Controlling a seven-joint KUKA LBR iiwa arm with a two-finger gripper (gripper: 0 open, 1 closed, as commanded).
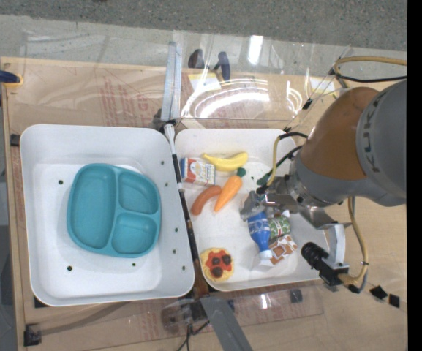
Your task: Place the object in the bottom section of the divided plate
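Two bins: you have a left bin (pixel 35 218) and a right bin (pixel 218 139) side by side on the bench, their inner rims touching.
Plate: your teal divided plate (pixel 113 209) lies flat in the left bin, one large section to its left, two smaller ones to its right.
Plate contents: nothing lies in any section you can see.
Right bin, top: a banana (pixel 225 160) lies beside a small carton (pixel 198 171).
Right bin, middle: a carrot (pixel 229 190) and a sausage (pixel 205 199) lie slanted, just beside each other.
Right bin, bottom: a round pizza toy (pixel 218 264) sits near the lower rim.
Right bin, right side: a blue pouch (pixel 260 232) and a packet (pixel 282 246) lie touching, under the wrist.
Arm: you see it reach in from the right, its orange band over the right bin's edge.
Gripper: your gripper (pixel 258 202) sits low over the top end of the blue pouch.
Gripper state: you cannot tell from this view whether it is parted or closed, nor whether it grips anything.
Task thing: which item is meant cannot be told; all of them lie in the right bin, well apart from the plate.
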